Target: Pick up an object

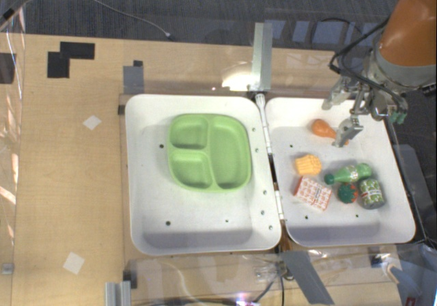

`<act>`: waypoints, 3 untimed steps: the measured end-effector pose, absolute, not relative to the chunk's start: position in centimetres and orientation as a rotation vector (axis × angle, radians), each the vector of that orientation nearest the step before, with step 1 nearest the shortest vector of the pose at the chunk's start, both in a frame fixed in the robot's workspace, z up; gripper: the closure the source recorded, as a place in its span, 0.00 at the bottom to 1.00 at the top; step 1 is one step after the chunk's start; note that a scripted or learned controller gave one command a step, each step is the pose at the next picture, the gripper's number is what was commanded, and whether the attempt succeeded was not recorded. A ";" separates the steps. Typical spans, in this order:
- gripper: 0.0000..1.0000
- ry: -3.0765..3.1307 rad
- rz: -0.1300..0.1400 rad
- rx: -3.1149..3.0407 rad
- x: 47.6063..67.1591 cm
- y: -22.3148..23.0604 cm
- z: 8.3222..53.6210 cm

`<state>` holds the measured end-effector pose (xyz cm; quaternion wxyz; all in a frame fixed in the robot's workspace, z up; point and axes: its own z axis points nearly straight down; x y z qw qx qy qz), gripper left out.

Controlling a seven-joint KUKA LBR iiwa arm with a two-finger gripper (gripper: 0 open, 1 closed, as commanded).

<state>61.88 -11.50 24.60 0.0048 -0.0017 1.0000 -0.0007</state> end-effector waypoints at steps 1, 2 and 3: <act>0.00 3.136 0.003 0.232 62.7 -9.8 11.7; 0.00 3.027 0.003 0.797 62.5 -9.3 8.9; 1.00 3.015 0.005 0.784 62.9 -9.2 10.5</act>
